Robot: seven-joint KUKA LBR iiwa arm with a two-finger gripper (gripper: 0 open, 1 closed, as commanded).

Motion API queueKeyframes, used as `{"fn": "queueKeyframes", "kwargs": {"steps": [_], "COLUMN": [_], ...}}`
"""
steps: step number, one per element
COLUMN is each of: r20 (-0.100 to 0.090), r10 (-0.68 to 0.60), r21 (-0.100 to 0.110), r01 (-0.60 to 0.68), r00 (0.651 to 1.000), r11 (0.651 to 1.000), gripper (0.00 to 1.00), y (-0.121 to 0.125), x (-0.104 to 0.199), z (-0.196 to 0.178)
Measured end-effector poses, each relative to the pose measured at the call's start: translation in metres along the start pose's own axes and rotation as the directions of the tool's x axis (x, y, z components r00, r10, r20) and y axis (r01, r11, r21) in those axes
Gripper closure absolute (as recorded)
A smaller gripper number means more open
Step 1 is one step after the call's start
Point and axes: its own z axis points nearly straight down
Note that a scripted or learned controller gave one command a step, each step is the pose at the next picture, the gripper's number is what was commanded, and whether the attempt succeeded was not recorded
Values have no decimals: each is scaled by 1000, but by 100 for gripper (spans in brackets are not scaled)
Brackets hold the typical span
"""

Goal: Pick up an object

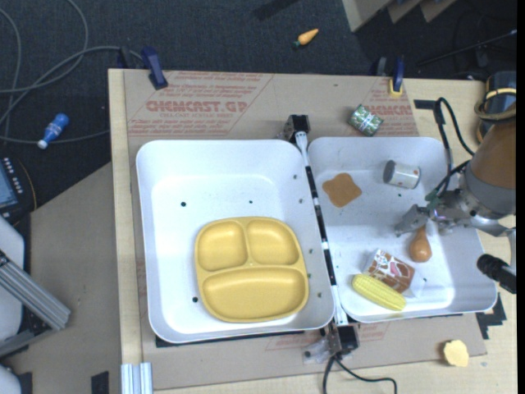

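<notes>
Not yet picked: end effector (420, 220) low in right bin (361, 150), just above brown pear-shaped piece (420, 245); grip state impossible to tell; lifting remains.

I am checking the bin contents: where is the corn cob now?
The corn cob lies in the right bin, near its front edge, just beside the brown snack packet.

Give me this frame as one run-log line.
arm: over right bin | pincer: low, beside orange pear-shaped item | also in bin: corn cob, brown patty, metal can | left bin: yellow divided tray | lift: none seen
</notes>
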Motion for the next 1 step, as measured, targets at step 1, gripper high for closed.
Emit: {"fn": "queueKeyframes", "kwargs": {"steps": [1], "r20": [1], "r10": [3], "r21": [-2], "r01": [-3], "r00": [1000], "r11": [1000], "gripper": [0], "y": [-16], "x": [7], "z": [23]}}
